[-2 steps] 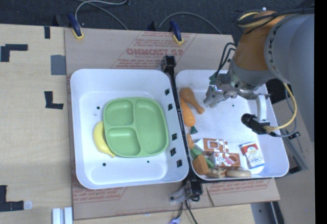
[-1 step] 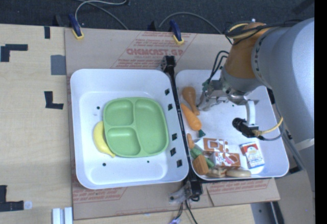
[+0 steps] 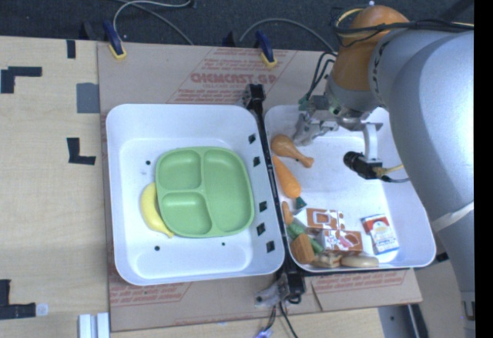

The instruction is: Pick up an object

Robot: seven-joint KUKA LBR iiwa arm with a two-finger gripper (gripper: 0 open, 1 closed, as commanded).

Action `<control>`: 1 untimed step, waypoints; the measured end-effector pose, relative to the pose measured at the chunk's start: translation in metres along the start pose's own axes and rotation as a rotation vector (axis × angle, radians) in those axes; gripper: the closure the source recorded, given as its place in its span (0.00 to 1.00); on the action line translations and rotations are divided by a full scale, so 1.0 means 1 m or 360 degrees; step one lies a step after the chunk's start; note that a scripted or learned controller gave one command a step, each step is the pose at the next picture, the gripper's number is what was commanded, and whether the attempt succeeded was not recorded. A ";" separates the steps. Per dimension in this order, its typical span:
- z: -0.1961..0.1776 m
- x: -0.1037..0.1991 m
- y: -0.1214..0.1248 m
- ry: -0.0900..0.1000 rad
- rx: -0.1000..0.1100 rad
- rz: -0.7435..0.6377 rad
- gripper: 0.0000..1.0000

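My gripper hangs low over the back left of the right bin, its metal fingers pointing down just right of a tan chicken drumstick. The drumstick lies on the bin floor, close to the fingertips; whether it is between them is unclear. An orange carrot lies in front of the drumstick along the bin's left wall. Several small food toys sit at the bin's front: a red and white box, a small carton, a bread-like piece and a green and orange piece.
The left bin holds a green divided plate with a yellow banana tucked under its left edge. The divider between the bins carries black clips. The big grey arm covers the right side of the view.
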State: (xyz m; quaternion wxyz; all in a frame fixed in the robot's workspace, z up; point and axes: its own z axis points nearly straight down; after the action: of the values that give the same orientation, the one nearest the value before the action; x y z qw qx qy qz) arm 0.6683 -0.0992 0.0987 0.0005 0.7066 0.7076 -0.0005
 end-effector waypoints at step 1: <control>0.014 0.004 0.000 -0.0003 0.0000 0.0002 0.00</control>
State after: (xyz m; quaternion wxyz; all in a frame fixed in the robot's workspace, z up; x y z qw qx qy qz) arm 0.6681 -0.0956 0.0848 0.0011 0.7070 0.7072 -0.0010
